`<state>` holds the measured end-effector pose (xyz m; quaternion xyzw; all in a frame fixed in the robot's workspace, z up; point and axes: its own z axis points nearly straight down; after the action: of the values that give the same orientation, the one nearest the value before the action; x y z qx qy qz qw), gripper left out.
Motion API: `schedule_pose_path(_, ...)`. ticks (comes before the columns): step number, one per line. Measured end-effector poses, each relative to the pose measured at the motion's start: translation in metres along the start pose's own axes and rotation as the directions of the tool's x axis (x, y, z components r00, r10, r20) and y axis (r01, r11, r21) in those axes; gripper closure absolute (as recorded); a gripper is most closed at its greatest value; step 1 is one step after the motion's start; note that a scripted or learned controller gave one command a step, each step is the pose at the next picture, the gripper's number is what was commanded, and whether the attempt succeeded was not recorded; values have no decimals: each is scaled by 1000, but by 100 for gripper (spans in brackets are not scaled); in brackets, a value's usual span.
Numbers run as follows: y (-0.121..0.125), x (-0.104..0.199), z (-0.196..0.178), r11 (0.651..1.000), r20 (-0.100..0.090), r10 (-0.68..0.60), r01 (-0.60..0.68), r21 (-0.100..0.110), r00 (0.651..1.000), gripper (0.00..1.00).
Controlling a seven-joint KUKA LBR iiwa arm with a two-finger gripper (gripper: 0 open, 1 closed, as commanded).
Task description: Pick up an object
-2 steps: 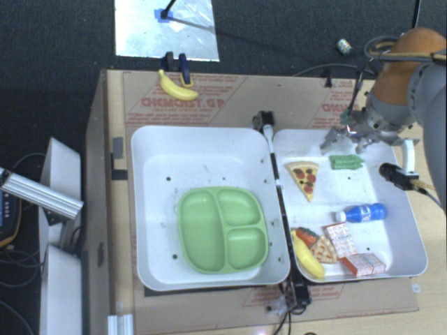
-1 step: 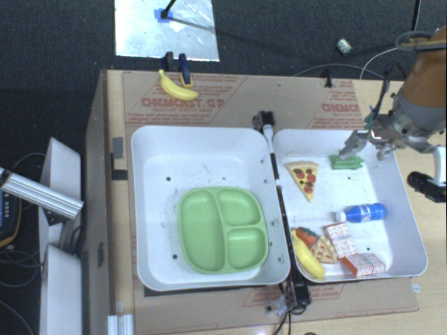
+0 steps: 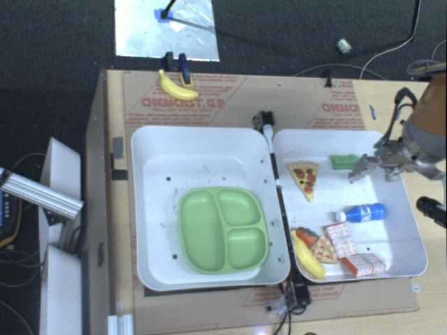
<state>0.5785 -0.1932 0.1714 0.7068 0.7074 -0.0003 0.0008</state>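
Metal gripper (image 3: 375, 167) w/ fingers apart, flat green block (image 3: 343, 161) nearby, glossy white bin (image 3: 405, 208)

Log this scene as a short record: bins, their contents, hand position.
left bin: green divided tray
right bin: pizza slice, green block, blue bottle, banana, red-and-white boxes
outside bins: second banana on the bench
hand: open, above right bin, beside green block, holding nothing

Dark carpet floor (image 3: 293, 12); shiny metal sheet (image 3: 165, 19) on it; cables (image 3: 391, 47); cardboard-topped bench (image 3: 230, 96).
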Motion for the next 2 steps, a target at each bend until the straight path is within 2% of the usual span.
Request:
schedule_pose_path(1,58,55,61,1000,-3,-4,4,0,1000,0)
schedule_pose_path(2,91,-4,46,1000,1,-1,1,-4,1000,0)
